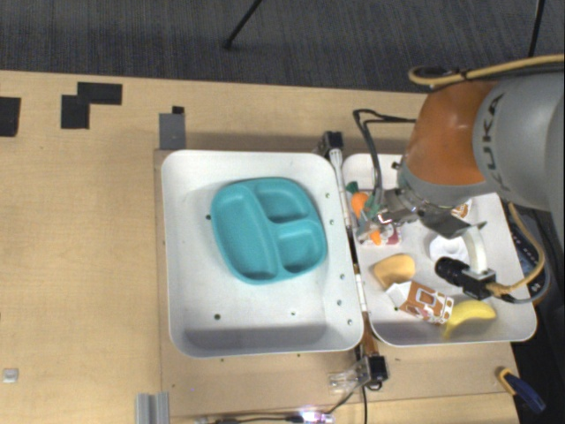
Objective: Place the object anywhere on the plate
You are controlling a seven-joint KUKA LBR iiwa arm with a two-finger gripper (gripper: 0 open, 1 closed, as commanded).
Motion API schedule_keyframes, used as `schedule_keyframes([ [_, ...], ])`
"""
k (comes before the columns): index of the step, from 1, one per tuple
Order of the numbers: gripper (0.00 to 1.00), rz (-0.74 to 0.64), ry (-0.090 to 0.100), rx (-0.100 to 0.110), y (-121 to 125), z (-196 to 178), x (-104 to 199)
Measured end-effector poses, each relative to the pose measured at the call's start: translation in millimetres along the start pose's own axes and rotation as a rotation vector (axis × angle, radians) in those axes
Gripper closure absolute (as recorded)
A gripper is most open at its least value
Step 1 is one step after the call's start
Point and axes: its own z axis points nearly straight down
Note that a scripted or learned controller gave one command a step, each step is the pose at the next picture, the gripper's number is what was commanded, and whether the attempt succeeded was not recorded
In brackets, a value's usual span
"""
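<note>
Reaches in from the right of the frame with the arm (455, 140), bringing the gripper (381, 217) low over the upper left corner of the right bin (516, 329), close to the wall shared with the left bin (194, 272). Cannot tell whether open or closed, being hidden under the arm's bulk; cannot make out anything held.

Probably aims at the small orange piece (357, 204), just left of the gripper, too small to judge its long axis. Just below, a red-and-white scrap (381, 234). Lower in the same bin, a tan lump (394, 269), a brown packet (425, 303) and a yellow piece (468, 317).

From there, straight left across the shared wall to the teal plate (269, 228), bare, in the middle of the left bin. Calls for a lift clear of that wall, then a short carry leftward.
</note>
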Motion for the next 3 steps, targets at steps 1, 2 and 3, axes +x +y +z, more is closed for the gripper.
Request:
schedule_keyframes([
  [1, 1.00, 0.124, 0.002, 0.001, 59, -18, 37],
  [2, 0.00, 0.125, 0.001, 0.003, 58, -18, 35],
  [3, 1.00, 0.116, -0.001, -0.004, 60, -30, 35],
])
